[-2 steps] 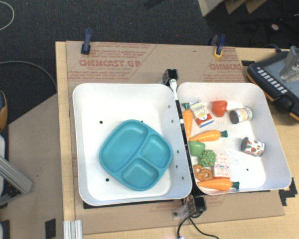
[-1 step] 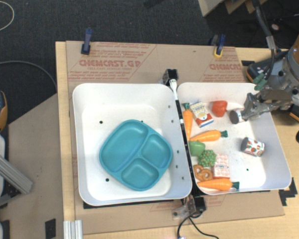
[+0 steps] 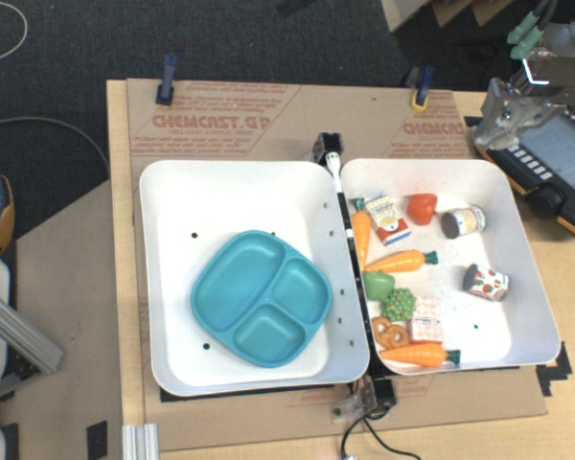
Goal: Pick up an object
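The right bin (image 3: 517, 195) holds several small toy foods. Among them are a red tomato (image 3: 422, 208), a small tin can (image 3: 463, 221) on its side, a spotted cup (image 3: 486, 283) on its side, an orange carrot (image 3: 401, 261), a broccoli piece (image 3: 399, 305), a pretzel (image 3: 390, 333) and a second carrot (image 3: 417, 356) at the front rim. A small carton (image 3: 387, 217) lies near the divider. My gripper (image 3: 506, 118) sits high at the back right, outside the right bin's far corner and well away from every object, with nothing seen in it.
The left bin (image 3: 172, 209) holds a teal divided plate (image 3: 259, 298). Clamps (image 3: 165, 80) hold the cardboard base at the back. Dark equipment (image 3: 556, 166) sits at the right, beside the right bin.
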`<state>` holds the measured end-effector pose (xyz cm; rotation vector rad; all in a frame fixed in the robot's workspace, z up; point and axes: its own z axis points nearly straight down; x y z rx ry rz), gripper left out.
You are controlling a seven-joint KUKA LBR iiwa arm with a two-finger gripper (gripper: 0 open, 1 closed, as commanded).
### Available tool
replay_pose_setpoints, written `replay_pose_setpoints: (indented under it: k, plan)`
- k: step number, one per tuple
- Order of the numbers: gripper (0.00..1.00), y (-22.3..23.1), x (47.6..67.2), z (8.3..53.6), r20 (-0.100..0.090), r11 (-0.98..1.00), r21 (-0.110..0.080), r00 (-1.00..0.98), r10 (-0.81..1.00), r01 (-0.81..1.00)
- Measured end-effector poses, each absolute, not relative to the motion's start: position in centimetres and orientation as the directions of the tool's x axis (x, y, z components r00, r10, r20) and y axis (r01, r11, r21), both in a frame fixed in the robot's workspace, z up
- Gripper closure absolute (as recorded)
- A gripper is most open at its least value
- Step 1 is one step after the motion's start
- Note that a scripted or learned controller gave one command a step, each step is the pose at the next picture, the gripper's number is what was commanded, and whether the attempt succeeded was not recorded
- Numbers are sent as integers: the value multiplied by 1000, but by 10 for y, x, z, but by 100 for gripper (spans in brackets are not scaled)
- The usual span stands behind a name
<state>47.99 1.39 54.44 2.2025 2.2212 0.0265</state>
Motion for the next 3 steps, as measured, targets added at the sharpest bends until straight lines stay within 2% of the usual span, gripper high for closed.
replay_pose_setpoints:
  k: [1, 2, 3]
  plan:
    - [100, 32, 477, 373, -1, 0, -18, 0, 1000, 1000]
    - [100, 101, 479, 400, 2, 8, 4, -8, 1000, 1000]
    - [100, 74, 480, 421, 0, -3, 5, 3, 1000, 1000]
